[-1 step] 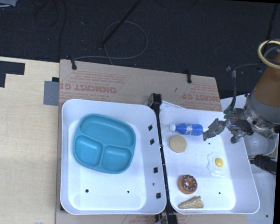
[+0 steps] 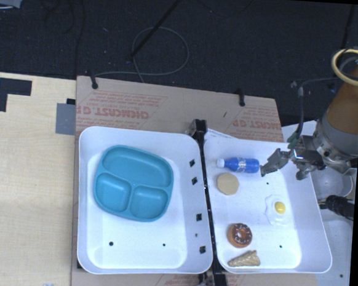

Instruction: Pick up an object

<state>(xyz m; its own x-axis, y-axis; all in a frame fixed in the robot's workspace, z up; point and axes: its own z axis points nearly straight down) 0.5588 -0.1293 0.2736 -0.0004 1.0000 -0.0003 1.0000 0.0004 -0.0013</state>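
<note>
Approach step: tool [image 2: 286, 162] hangs over the right bin [image 2: 313, 199], fingers spread wide, nothing held. Bottle [image 2: 239, 165] lies just beside it (likeliest target). Next: descend, straddle, close.

Even overhead light, soft shadows; white bins [image 2: 133, 259] glare mildly; focus perhaps slightly soft.

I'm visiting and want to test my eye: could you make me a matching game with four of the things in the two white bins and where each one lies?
Things:
1. blue divided plate
2. small bottle
3. fried egg
4. doughnut

Places:
A. right bin, far end, lying on its side
B. left bin
C. right bin, near end, beside a cone-shaped piece
D. right bin, middle, toward the right wall

Pairs: 1-B, 2-A, 3-D, 4-C
</note>
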